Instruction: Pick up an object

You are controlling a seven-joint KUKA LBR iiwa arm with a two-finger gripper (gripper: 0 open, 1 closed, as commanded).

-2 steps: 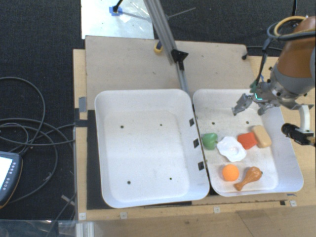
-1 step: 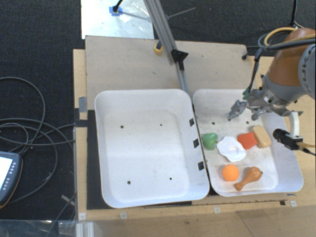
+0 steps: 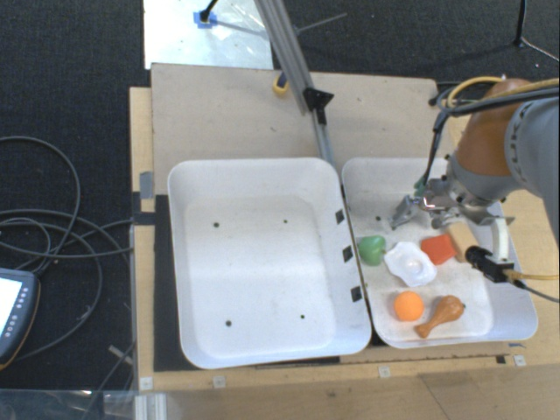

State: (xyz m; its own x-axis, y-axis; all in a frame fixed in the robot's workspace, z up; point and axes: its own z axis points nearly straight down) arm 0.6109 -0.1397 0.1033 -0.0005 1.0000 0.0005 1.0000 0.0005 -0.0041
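The right bin (image 3: 367, 182) holds several small objects. A green piece (image 3: 372, 249) lies near its left wall, and a white fried-egg shape (image 3: 409, 262) sits beside it. A red-orange block (image 3: 438, 249) is just right of the egg. An orange ball (image 3: 408, 306) and a brown drumstick (image 3: 440, 314) lie toward the front. My gripper (image 3: 418, 213) hangs over the middle of the right bin, just behind the egg and the red-orange block. I see nothing held in it.
The left bin (image 3: 254, 261) stands beside the right one, the two sharing a rim with black clips (image 3: 347, 254). A grey pole (image 3: 293, 55) slants over the bench from the back. Cables trail off the arm at right (image 3: 490, 269).
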